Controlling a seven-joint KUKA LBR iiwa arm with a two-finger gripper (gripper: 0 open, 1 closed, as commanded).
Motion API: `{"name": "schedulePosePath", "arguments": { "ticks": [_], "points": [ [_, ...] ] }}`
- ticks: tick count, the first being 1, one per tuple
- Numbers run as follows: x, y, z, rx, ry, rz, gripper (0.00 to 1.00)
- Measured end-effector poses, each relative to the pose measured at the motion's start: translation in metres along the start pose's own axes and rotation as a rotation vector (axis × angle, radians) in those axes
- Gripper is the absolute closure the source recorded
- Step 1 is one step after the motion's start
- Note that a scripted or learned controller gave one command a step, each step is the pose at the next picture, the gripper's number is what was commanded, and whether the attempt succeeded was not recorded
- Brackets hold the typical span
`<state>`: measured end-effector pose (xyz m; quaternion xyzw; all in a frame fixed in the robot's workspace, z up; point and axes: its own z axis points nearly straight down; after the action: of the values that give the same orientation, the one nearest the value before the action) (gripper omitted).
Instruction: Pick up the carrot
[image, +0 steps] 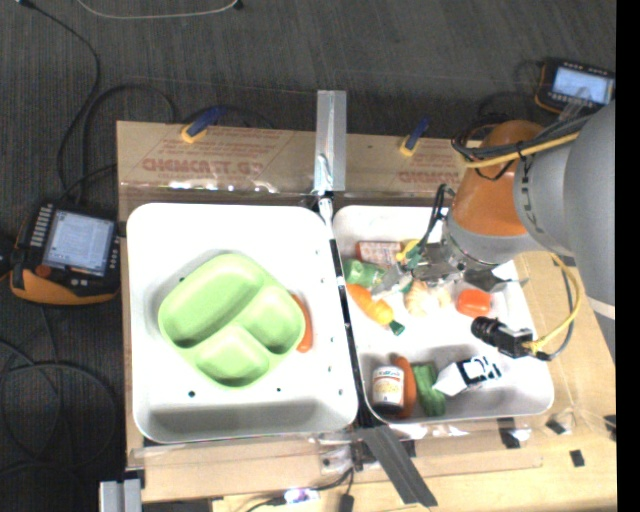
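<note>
An orange, slender carrot-like piece (304, 328) lies in the left bin (150, 300), tucked against the right edge of the green divided plate (232, 318), which partly covers it. My gripper (428, 278) hangs low in the upper middle of the right bin (540, 395), well to the right of that piece and across the wall between the bins. It is down among several items there. A short orange-red object (475, 300) lies just to the gripper's right.
The right bin is crowded: an orange bottle with a green cap (376, 308), a green packet (362, 272), a pink box (378, 250), a small jar (389, 385), a green item (430, 390) and a black-and-white object (472, 372). A black cable connector (498, 333) hangs over it.
</note>
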<state>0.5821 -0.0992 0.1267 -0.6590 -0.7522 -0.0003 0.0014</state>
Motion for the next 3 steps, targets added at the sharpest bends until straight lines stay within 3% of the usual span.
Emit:
{"name": "schedulePosePath", "arguments": {
  "ticks": [1, 2, 3],
  "points": [
    [-0.002, -0.030, 0.038, -0.011, -0.005, -0.089, 0.00],
    [0.002, -0.034, -0.055, -0.001, -0.001, -0.190, 0.00],
    [0.002, -0.027, 0.032, 0.000, -0.004, -0.342, 0.00]
  ]
}}
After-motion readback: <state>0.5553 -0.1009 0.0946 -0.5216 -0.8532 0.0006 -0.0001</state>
